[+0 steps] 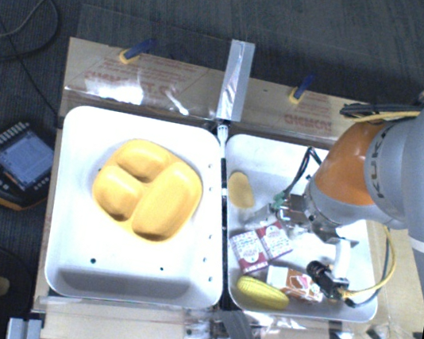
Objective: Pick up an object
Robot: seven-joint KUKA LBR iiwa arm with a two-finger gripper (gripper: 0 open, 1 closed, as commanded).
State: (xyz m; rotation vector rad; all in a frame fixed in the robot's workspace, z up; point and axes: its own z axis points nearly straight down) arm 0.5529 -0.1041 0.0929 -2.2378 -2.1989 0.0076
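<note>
A: What's largest?
B: The grey arm point(407, 157) reaches over the right bin point(239, 149). The left bin point(60, 260) holds a big yellow bun-shaped toy point(147, 188).
A: And smaller?
B: Red packets point(260, 243) and a corn cob point(260, 293), crowded together. The gripper point(295, 211) hovers near the packets; its state I cannot tell. Flat packets may slip.

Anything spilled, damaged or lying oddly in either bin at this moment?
Nothing stands out. The big yellow lumpy object sits alone in the left bin. In the right bin, the small cartons, the corn cob and a pale oval piece lie loose but inside the walls.
</note>
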